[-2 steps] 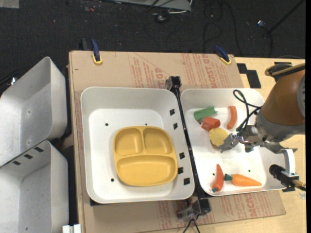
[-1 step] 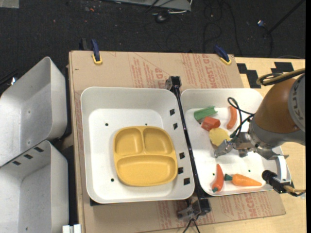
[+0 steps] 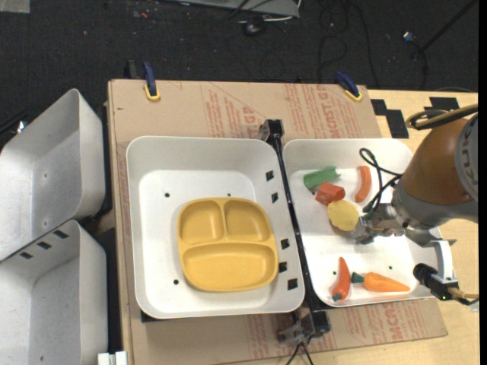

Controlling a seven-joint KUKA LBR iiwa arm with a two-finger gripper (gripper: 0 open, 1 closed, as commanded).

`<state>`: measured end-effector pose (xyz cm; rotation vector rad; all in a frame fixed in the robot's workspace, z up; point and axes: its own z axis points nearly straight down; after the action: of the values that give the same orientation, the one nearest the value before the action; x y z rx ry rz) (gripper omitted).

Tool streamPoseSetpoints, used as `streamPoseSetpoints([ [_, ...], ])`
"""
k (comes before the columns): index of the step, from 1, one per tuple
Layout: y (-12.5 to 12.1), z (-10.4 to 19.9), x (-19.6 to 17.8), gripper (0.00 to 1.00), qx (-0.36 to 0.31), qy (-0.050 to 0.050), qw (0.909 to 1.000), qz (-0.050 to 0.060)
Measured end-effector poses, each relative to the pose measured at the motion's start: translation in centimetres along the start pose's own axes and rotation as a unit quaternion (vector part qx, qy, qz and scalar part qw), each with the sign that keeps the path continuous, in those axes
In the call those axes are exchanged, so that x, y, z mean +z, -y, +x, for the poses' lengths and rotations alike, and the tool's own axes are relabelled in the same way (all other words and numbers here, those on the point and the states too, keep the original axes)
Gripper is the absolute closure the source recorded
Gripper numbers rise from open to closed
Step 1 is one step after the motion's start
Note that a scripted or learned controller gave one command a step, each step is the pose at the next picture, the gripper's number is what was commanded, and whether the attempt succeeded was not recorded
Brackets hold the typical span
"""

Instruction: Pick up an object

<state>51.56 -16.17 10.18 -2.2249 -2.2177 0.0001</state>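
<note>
The lower edge of the frame shows the front of the cardboard-covered counter [image 3: 228,329], with a black clamp fitting at the bottom centre where the two bins meet. Red printed lettering runs along the cardboard at the lower right and along the upper edge; it is reversed or inverted and cannot be read with certainty.

The arm [image 3: 445,177] enters from the right edge of the frame. Its orange band sits above a grey wrist section, and the wrist angles downward and to the left into the right bin [image 3: 396,152]. The gripper [image 3: 364,230] is low over the bin floor, at centre right of the frame. Whether the jaws are open or closed cannot be determined. A black cable loops from the wrist across the upper part of the right bin.

The yellow lemon-shaped object [image 3: 343,214] lies just beside the gripper, on its left side; contact cannot be confirmed. It is rounded, plain yellow and matte.

Other contents of the right bin:
- green pepper-like piece [image 3: 321,176], upper left of the bin;
- red piece [image 3: 329,194], touching the green one from below;
- red-orange sausage shape [image 3: 364,183], upright, near the cable;
- red chilli [image 3: 342,278] and orange carrot [image 3: 383,283], side by side near the front wall.

The left bin [image 3: 152,173] holds a yellow divided tray [image 3: 227,243] with three compartments.
</note>
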Motion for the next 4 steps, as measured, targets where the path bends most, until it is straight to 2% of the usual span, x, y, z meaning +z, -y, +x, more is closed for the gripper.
streamPoseSetpoints([
  [1, 0.7, 0.2, -5.9, 1.00, -0.002, 0.001, 1.0000, -0.002],
  [2, 0.6, 0.2, -10.2, 1.00, -0.003, 0.001, 1.0000, -0.003],
  [4, -1.2, 10.9, -12.8, 1.00, -0.006, -0.001, 1.0000, -0.002],
])
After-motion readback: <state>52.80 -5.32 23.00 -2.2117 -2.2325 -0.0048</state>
